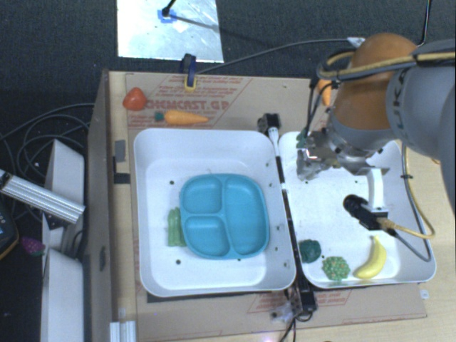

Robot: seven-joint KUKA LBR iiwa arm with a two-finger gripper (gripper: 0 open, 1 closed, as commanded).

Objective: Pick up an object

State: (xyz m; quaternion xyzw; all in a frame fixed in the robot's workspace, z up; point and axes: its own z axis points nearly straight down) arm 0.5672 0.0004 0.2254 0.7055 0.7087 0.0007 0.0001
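Gripper (310, 161) hangs over the far left corner of the right bin (324, 205), just beside the wall that this bin shares with the left bin (157, 162). The view looks down on it from above and the wrist covers much of it, so it is not possible to tell if it is apart or together. It is also not clear if it touches the white floor under it. The arm (420, 112) comes in from the right, and its orange band (374, 55) sits above the far edge of the right bin.

The things to pick lie at the near side of the right bin, well apart from the gripper. A banana (372, 260) lies near the near right corner, tilted, with its curve to the right. A broccoli (335, 267) is just beside it on the left, close to the near wall. A dark green piece (309, 250) lies left of the broccoli and a little farther, near the shared wall.

In the left bin a blue plate (222, 216) with three compartments lies in the middle. A green pod (174, 228) lies along its left edge, touching it or almost so.

Outside the bins, on the cardboard (214, 95) at the far side, a carrot (184, 118) lies flat, and a tomato (134, 99) sits near it, farther left.
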